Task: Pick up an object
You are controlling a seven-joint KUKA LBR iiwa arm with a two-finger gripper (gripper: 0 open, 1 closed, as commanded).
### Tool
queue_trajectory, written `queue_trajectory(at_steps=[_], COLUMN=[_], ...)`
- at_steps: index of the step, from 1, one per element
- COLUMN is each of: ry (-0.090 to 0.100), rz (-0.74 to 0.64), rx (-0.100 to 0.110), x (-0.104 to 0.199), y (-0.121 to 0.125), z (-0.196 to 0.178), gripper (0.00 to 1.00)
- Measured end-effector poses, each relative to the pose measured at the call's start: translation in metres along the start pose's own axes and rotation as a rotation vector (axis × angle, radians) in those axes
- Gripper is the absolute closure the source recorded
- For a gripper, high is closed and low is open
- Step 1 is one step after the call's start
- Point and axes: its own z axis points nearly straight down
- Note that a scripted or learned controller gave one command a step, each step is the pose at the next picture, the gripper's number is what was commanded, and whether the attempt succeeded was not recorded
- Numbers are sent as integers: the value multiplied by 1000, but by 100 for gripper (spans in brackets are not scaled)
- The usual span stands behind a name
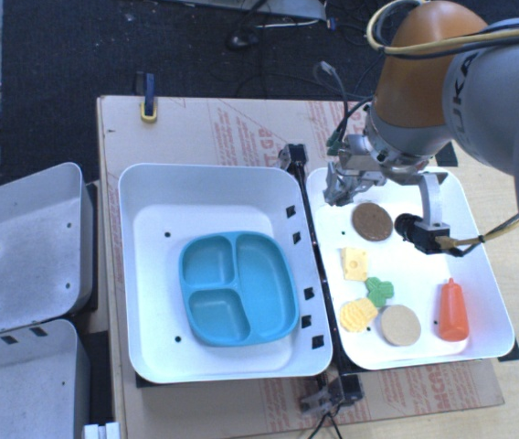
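The gripper point(340, 188) is seen at the upper left corner of the right bin point(479, 236), under the grey arm's orange band, and whether it is spread or closed cannot be told from this angle. Scattered in that bin are a brown disc point(372, 221) just beside the gripper, a yellow cheese piece point(355, 264), a green piece point(380, 291), a ridged yellow piece point(358, 315), a tan disc point(399, 326) and an orange bottle point(451, 310). A blue divided plate point(238, 287) is laid in the left bin point(141, 245).
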Motion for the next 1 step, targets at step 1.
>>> queue_trajectory(at_steps=[1], ry=[0], rz=[0], rx=[0], x=[50], y=[-6], z=[13], gripper=[100])
